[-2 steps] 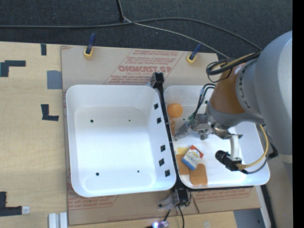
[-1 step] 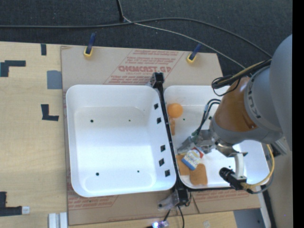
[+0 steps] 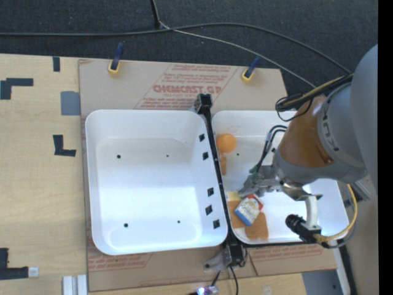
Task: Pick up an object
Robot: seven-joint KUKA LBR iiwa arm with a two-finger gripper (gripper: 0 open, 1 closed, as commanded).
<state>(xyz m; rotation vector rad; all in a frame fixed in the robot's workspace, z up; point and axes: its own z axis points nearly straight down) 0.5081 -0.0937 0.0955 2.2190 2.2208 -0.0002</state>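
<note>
Right bin (image 3: 331, 223): orange ball (image 3: 226, 142) near the divider; blue-and-white packet (image 3: 248, 211) lying on a tan piece (image 3: 258, 227). Jaws (image 3: 253, 188) just above the packet; their opening cannot be told.

- Two shallow white bins sat side by side on a brown cardboard sheet (image 3: 184, 85) printed with red lettering, at the centre of the frame.
- The left bin (image 3: 98, 165) showed bare white floor with small dark dots.
- The right bin (image 3: 331, 217) held an orange ball (image 3: 226, 142) at its upper left, close to the black divider (image 3: 210, 171) between the bins.
- The grey arm with its orange band (image 3: 304, 141) reached in from the right of the frame.
- The gripper (image 3: 253, 188) was low over the right bin, just above a small blue and white packet (image 3: 248, 211).
- The packet lay on a tan, flat object (image 3: 258, 228) at the bin's lower left.
- Two yellow clamps (image 3: 114, 66) held the cardboard's upper edge.
</note>
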